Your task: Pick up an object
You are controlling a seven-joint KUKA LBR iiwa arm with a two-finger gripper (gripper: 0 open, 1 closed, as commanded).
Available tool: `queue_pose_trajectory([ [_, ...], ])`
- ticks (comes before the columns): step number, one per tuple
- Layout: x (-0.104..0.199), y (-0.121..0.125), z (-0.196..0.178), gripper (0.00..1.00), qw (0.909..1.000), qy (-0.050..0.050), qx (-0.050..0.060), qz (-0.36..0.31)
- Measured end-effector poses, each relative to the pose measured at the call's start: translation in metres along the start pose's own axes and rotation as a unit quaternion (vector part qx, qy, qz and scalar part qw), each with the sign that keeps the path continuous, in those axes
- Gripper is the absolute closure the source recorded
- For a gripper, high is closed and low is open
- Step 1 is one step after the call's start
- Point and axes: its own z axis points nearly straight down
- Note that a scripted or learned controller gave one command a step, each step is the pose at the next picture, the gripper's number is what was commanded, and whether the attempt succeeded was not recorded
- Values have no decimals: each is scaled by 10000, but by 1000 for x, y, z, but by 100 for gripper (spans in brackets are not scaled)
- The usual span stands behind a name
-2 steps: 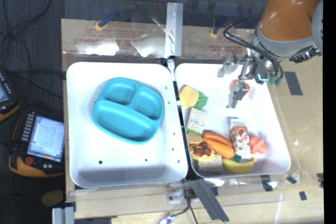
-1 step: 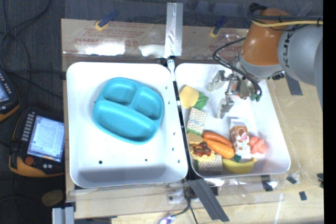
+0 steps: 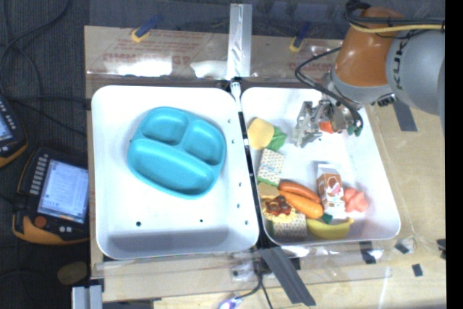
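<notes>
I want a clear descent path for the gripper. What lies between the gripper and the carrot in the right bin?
In the camera view, bare white bin floor lies between the gripper and the carrot. The yellow-green piece sits off to the side.

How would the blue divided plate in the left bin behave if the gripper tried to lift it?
The blue plate looks like moulded plastic, so probably stiff and light. Its wide, smooth, rounded rim may be slippery and hard for a narrow gripper to pinch. Lying flat, it seems unlikely to roll or tip.
</notes>
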Motion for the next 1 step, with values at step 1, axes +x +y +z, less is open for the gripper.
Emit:
queue_pose_trajectory([
  [1, 52, -28, -129, 100, 9975, 65, -31, 700],
])
